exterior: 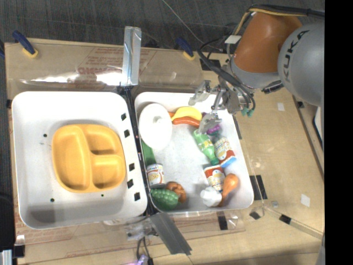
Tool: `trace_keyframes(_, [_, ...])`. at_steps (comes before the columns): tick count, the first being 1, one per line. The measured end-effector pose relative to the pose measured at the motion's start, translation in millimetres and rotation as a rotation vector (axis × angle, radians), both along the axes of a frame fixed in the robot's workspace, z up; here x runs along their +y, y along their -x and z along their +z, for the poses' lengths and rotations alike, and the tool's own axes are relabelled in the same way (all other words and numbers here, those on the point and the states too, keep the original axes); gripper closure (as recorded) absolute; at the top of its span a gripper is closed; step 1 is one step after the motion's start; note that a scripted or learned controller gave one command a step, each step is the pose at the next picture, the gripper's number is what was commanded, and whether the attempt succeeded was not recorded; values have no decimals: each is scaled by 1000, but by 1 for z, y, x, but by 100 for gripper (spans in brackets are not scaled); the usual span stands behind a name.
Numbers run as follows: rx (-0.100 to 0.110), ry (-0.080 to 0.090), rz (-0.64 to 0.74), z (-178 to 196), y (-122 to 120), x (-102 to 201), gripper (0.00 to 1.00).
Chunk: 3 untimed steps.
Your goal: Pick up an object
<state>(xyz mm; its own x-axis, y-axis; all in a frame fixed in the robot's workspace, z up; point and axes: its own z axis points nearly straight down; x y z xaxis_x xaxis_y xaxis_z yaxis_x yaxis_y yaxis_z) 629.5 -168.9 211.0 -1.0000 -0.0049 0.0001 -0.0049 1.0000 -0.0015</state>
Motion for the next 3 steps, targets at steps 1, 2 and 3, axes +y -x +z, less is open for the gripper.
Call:
trace_keyframes(1, [-2, -1, 22, -119, 50, -42, 0])
trace_keyframes(2, [-3, -1, 80, -118, 103, -40, 0])
trace_keyframes(3, [-6, 0, 90, -107, 100, -38, 100])
